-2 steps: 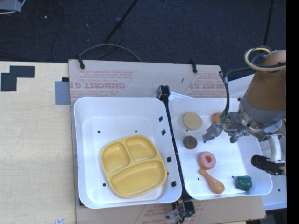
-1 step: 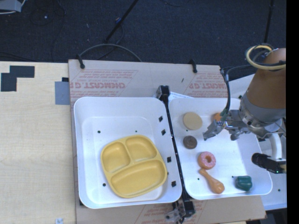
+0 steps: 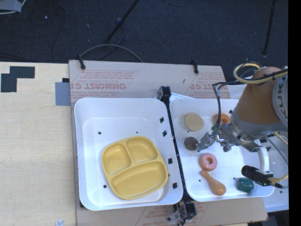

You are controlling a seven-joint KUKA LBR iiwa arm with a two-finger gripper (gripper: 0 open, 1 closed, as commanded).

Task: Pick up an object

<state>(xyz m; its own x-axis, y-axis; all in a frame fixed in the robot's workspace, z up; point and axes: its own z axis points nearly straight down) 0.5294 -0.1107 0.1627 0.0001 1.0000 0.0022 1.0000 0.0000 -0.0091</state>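
Gripper (image 3: 210, 141) hangs low in the right bin (image 3: 225, 197), fingers slightly apart, nothing between them. Brown round piece (image 3: 190, 143) just left of it, pink donut (image 3: 208, 162) just below. Nothing lifted; grasp and raise both remain.

Grey arm (image 3: 282, 102), orange band, black cables, metal claw (image 3: 207, 141)
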